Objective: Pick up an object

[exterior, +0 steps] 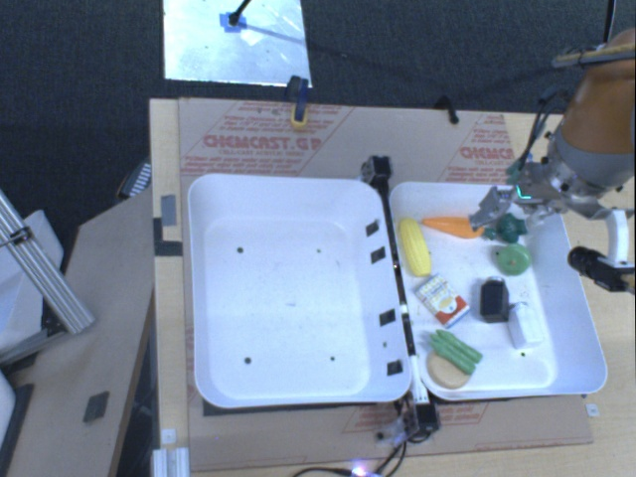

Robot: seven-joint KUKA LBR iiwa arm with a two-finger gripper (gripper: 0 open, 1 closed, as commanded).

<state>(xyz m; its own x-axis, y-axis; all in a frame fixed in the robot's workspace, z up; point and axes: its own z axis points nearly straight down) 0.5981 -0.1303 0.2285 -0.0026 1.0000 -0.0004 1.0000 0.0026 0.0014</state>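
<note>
The right bin (571,366) holds several small objects. A yellow corn cob (414,245) lies near its left wall, with an orange carrot (450,227) beside it. Further right are a dark teal piece (511,230) and a green round piece (514,259). A red and white box (441,300), a black block (494,299), a white piece (523,324), green bean pods (455,349) and a tan disc (447,371) lie towards the front. My gripper (500,210) hangs over the bin's back right part, just above the teal piece and the carrot's tip.
The left bin (288,286) stands next to the right one, with a black divider strip (397,286) between them. A cardboard sheet (268,137) lies under both bins. A shiny metal plate (237,26) sits behind the bench.
</note>
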